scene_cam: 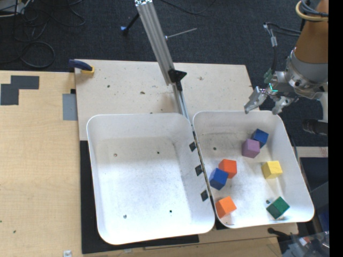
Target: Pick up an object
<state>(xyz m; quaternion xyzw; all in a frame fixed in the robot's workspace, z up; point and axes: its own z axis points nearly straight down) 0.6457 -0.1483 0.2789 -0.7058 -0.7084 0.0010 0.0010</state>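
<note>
Working from the near edge of the surface (pixel 43 159) back: the right bin (pixel 297 162) has all the candidates. Closest to its near rim sit an orange cube (pixel 225 205) by the near-left corner and a green cube (pixel 277 207) by the near-right corner, well apart from each other. Further in, a blue cube (pixel 218 178) and a second orange cube (pixel 228 167) are touching or as good as touching, right by the divider side. Then a yellow cube (pixel 272 169) on its own toward the right wall, and at the far end a purple cube (pixel 250 148) with another blue cube (pixel 260 137) just beside it. The left bin (pixel 102 159) doesn't come into it.

The claw (pixel 265 101) hangs over the far rim of the right bin, near its far-right corner. Fingers look spread apart with nothing between them, so no grab yet.

If I were picking, I'd go for the yellow or the green one. Both have clear space around them, so the fingers can drop on either side without knocking a neighbour. The paired-up cubes are riskier, since a finger would likely land on the second block. I'd line the fingers up with flat faces, not corners, and stay clear of the bin wall.
</note>
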